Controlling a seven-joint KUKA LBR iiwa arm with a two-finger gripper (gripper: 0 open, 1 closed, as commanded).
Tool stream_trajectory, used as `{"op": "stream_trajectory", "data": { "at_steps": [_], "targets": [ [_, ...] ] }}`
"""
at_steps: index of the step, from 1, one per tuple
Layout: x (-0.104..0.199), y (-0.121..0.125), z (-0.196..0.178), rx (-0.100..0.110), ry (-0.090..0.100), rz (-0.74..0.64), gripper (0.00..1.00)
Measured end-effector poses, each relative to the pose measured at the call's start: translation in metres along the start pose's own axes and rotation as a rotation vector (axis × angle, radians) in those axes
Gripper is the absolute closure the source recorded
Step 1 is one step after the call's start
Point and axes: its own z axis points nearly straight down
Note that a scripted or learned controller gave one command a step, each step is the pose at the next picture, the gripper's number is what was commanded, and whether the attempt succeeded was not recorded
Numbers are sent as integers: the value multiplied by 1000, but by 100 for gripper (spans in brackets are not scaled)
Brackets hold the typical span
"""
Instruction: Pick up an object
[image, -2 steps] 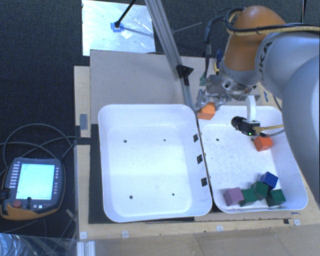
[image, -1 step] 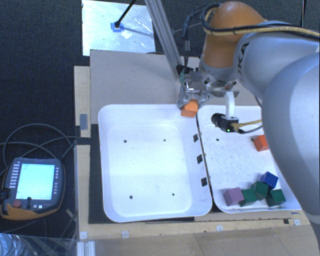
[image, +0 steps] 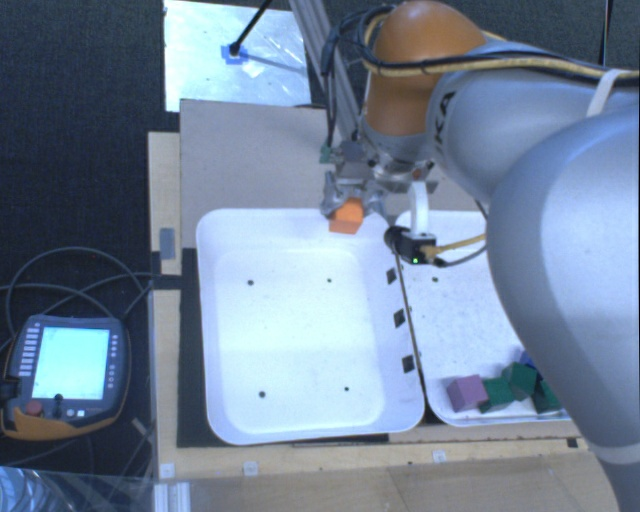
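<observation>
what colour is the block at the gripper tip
Orange; the block sits at the gripper above the left bin's far edge, in the camera view.

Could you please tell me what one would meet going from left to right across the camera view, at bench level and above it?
Handheld control pendant → left white bin → orange block at the tool → purple block → green blocks in the right white bin.
</observation>
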Motion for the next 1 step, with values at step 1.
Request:
{"op": "stream_trajectory", "data": {
  "at_steps": [1],
  "targets": [
    [-3,0,0,0,-2,4,0]
  ]
}}
